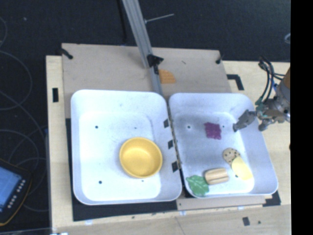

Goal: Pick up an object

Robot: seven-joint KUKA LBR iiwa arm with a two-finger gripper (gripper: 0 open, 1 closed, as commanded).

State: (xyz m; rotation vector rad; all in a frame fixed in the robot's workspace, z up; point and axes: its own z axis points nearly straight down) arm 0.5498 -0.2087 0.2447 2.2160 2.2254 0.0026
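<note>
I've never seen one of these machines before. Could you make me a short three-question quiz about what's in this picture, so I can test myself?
1. True or false: the yellow bowl sits in the left bin.
2. Which object in the right bin lies nearest the claw?
A. purple piece
B. green piece
C. tan block
3. Fill in the blank: the claw hangs over the right bin's ____ edge, as seen by the camera.

Key: 1 true; 2 A; 3 right.
</note>
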